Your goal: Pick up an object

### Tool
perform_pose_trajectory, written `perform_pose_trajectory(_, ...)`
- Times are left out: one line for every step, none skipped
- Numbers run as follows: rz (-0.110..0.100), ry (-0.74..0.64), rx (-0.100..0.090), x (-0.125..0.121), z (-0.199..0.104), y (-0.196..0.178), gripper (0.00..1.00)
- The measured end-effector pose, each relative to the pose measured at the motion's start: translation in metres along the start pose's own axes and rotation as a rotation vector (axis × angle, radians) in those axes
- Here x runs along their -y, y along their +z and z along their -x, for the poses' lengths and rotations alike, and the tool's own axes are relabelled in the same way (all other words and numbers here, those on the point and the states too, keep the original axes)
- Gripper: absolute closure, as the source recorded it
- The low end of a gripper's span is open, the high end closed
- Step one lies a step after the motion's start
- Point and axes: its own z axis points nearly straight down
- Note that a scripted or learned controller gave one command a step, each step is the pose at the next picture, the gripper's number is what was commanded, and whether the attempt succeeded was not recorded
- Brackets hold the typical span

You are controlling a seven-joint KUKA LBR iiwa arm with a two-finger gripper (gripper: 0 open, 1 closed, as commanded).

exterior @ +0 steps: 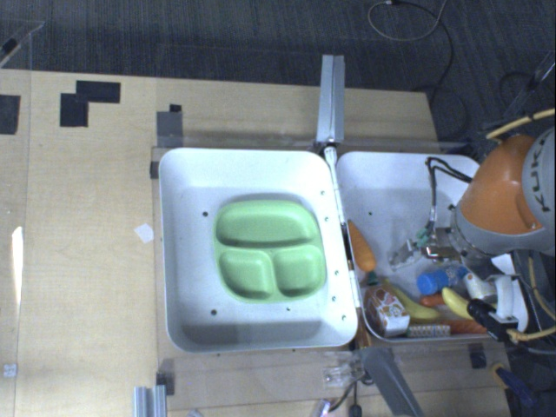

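Note:
My gripper (405, 251) hangs over the middle of the right bin (382, 189), open, with nothing between its fingers. The grey arm with its orange band (502, 195) reaches in from the right. Loose objects lie along the bin's near side: an orange carrot-like piece (360, 247) against the left wall, a brown and red packet (387, 307), a blue object (430, 282), a yellow banana (453, 302) and a red piece (465, 327). The gripper is just right of the carrot and above the blue object in the view, touching neither.
The left bin (182, 233) holds a green divided tray (268, 248). A metal divider post (331, 102) stands between the two bins at the back. Cables trail at the right by the arm.

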Motion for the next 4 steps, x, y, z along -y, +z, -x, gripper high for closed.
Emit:
perform_pose_trajectory(0.006,-0.001,-0.001,-0.003,-0.002,-0.012,1.00)
perform_pose_trajectory(-0.010,0.168,-0.001,-0.004,-0.036,-0.150,1.00)
perform_pose_trajectory(-0.014,0.515,0.002,-0.020,-0.032,-0.205,1.00)
perform_pose_trajectory(-0.014,0.850,0.005,-0.010,-0.008,-0.252,1.00)
